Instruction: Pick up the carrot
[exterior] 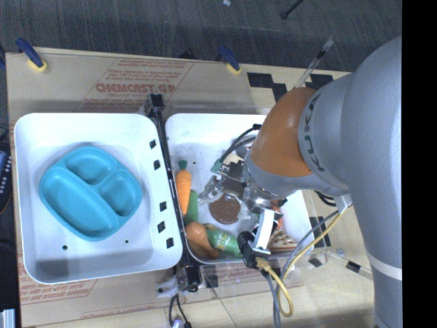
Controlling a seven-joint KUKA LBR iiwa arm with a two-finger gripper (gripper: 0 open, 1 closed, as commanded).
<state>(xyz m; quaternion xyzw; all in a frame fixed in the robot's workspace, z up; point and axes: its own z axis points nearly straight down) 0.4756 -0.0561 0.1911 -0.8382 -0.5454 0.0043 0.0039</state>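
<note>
Overhead slanted view of a bench (61, 80) covered in brown cardboard, carrying two shallow white bins side by side. Grey arm (362, 156) with an orange band (287, 142) above the wrist, reaching in from the right and hanging over the right bin (198, 132). Jaws (229, 183) tucked beneath the wrist, low over the middle of that bin; impossible to tell whether open or closed, since the wrist and its cabling cover them. Carrot (183, 188) lying free on the bin floor just left of the jaws, close beside the bin's left wall, orange body running lengthwise with a small green top at the far end; nothing gripping it. Green vegetable (193, 207) touching the carrot's near end, slightly nearer the jaws. Round brown disc (224, 210) directly below the jaws, partly under the wrist. Orange-brown rounded item (199, 236) in the bin's near left corner, well below and left of the jaws, with a green bottle-shaped item (224, 241) lying just beside it to the right. Left bin (41, 265) far to the left of the jaws, holding a blue divided plate (89, 190) with three compartments. Blue clamps (31, 55) on the far edge of the cardboard, well above and left of the jaws. Yellow and black cables (300, 258) trailing from the wrist toward the near right.
</note>
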